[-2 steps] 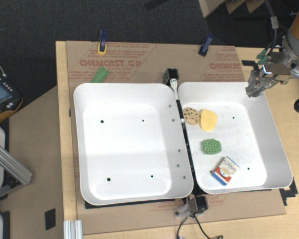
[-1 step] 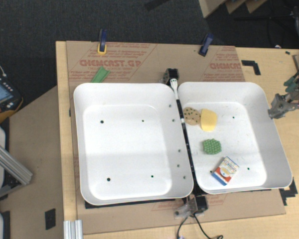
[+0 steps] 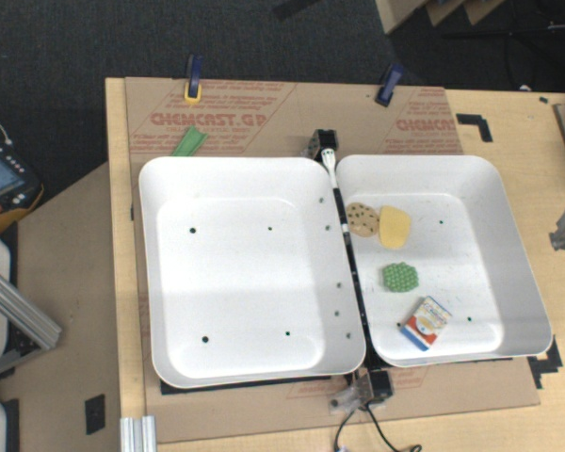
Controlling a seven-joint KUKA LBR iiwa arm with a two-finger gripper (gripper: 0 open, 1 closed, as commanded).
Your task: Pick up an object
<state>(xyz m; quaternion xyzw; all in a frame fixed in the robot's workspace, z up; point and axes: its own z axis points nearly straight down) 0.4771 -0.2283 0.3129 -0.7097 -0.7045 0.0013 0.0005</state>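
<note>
Right bin (image 3: 508, 215): cookie (image 3: 363, 219), yellow piece (image 3: 395, 228), green disc (image 3: 400, 277), small carton (image 3: 425, 322), all lying loose. Nothing lifted; pick not yet begun. Gripper state: cannot tell.

I work in a lab test cell: my worktop (image 3: 122, 252) is a cardboard-covered board held by blue clamps (image 3: 194, 69), bearing two white bins (image 3: 160, 281) with a cable (image 3: 381, 433), aluminium framing (image 3: 19, 309) alongside, dark carpet (image 3: 94, 17) beneath.

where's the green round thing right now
The green round piece lies in the right bin, just below the yellow piece and above the small carton.
</note>
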